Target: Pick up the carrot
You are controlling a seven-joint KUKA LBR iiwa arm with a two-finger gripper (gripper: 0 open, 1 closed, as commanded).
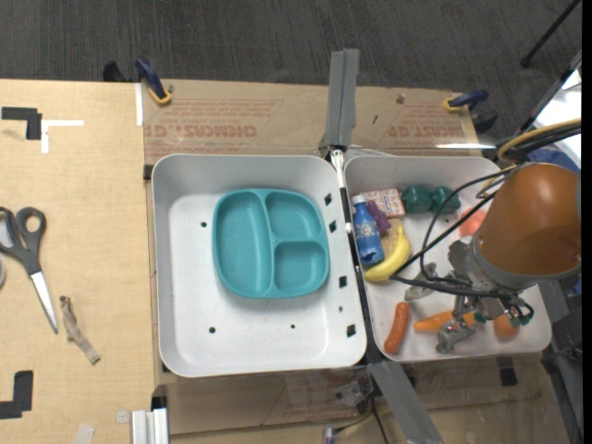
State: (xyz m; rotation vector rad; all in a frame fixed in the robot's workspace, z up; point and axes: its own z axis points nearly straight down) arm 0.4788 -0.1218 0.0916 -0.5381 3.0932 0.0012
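The claw point(455, 333) sits low over the tapered orange carrot point(433, 323) near the right bin's point(541, 340) front wall; its grip cannot be told.

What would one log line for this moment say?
arm: over right bin | gripper: at carrot | hold: unconfirmed | carrot: in bin

Dark grey carpet point(231, 17) is seen beyond the bench — flat cardboard sheets point(74, 248) are laid across its top, clipped at the far edge by blue-and-yellow clamps point(153, 81)
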